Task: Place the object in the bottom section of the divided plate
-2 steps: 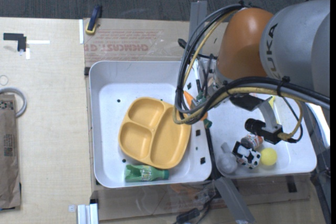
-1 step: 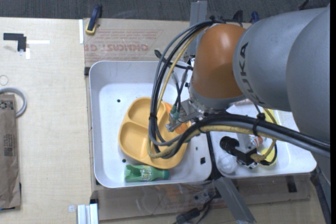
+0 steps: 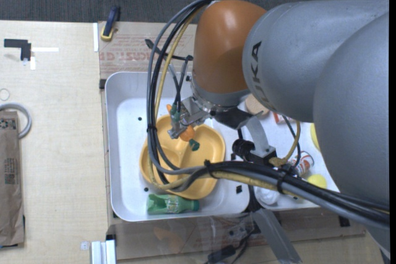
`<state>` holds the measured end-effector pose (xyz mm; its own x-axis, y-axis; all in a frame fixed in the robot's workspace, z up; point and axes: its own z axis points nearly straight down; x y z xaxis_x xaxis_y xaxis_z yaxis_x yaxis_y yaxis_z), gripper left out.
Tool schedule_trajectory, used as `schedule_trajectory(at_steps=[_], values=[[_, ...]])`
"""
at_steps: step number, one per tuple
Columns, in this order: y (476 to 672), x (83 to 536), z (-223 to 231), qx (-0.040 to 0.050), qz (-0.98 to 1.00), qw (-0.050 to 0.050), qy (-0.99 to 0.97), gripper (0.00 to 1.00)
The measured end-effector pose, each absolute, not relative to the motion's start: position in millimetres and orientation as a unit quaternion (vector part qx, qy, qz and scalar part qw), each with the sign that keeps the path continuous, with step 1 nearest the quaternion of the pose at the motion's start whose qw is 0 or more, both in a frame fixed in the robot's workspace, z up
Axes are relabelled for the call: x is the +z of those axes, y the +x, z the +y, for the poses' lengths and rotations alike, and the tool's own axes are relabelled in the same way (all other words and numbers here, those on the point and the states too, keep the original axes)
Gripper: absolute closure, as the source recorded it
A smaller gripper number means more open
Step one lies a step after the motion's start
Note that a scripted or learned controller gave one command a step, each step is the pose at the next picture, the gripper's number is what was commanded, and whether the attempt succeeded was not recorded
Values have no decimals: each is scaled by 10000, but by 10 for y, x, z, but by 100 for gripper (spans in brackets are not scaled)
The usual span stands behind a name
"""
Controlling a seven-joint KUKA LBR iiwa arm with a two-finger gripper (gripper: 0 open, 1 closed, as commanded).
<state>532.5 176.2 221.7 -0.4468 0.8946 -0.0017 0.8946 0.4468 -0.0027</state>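
A yellow divided plate (image 3: 210, 148) lies in the left white bin (image 3: 124, 151), partly covered by the arm and its cables. My gripper (image 3: 183, 123) hangs over the plate's upper left part, below the orange wrist band. A small orange object (image 3: 187, 133) with green bits (image 3: 194, 145) shows right at the gripper's tip, above the plate's middle. Whether it is gripped or resting on the plate is hidden by the wrist.
A green bottle (image 3: 173, 204) lies on its side at the left bin's near wall, just below the plate. The right bin (image 3: 291, 201) holds several small items, among them a yellow one (image 3: 317, 181) and a red-and-white one (image 3: 305, 162). Black cables (image 3: 247, 171) cross the plate's lower edge.
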Motion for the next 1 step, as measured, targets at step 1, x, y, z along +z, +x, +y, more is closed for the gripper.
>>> schedule_trajectory(at_steps=[1], values=[[6001, 2124, 2046, -22, 8143, 5, 5805, 100]])
